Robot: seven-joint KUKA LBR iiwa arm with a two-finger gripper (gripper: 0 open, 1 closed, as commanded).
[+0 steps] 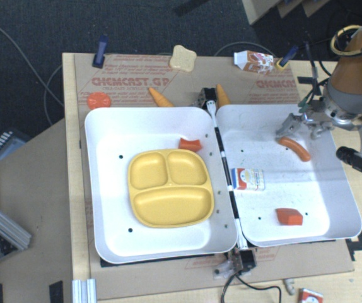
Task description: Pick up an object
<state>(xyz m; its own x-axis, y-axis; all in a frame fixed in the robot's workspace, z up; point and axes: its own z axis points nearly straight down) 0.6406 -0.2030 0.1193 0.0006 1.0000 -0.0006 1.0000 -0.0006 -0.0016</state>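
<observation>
Two white bins — one yellow tray.

Grey arm — orange band, seemingly metallic wrist

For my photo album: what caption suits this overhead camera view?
Robot arm's tool hovers by a toy sausage in the right bin.

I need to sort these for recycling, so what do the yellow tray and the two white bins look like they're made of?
The yellow tray looks like moulded plastic: smooth, one colour, rounded compartments, soft sheen. The left white bin and right white bin look like thin formed plastic, matte, with rounded rims.
</observation>
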